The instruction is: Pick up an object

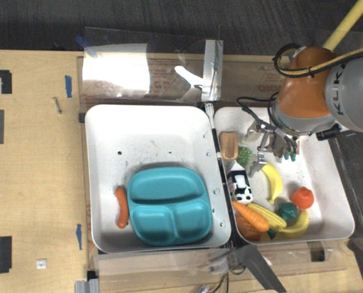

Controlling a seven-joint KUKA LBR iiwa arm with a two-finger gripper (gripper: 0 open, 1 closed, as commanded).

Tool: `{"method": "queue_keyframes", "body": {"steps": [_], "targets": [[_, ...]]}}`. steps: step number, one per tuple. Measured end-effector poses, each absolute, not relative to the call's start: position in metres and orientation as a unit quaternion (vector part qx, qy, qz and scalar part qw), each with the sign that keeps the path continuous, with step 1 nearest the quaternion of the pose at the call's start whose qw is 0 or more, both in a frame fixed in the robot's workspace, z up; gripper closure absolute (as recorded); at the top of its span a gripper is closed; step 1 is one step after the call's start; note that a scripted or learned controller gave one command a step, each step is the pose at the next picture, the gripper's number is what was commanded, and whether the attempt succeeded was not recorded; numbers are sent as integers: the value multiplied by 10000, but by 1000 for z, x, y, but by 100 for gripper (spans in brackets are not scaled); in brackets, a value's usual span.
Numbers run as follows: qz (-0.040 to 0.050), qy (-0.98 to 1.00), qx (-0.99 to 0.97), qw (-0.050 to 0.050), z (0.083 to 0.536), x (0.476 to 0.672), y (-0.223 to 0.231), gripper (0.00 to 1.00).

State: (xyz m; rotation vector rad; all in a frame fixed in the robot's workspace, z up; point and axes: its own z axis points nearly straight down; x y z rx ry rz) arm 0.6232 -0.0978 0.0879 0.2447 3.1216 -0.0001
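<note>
Past the carrot, the fingers (opening unclear) hang beside the banana.

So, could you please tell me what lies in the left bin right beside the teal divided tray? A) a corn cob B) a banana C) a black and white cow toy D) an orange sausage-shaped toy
D: the orange sausage-shaped toy lies in the left bin against the left edge of the teal divided tray, while the other toys listed sit in the right bin.
</note>
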Motion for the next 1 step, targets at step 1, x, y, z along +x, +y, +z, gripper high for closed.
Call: {"method": "queue_keyframes", "body": {"steps": [1], "targets": [[-1,10000,0,29,88,555,-107,0]]}}
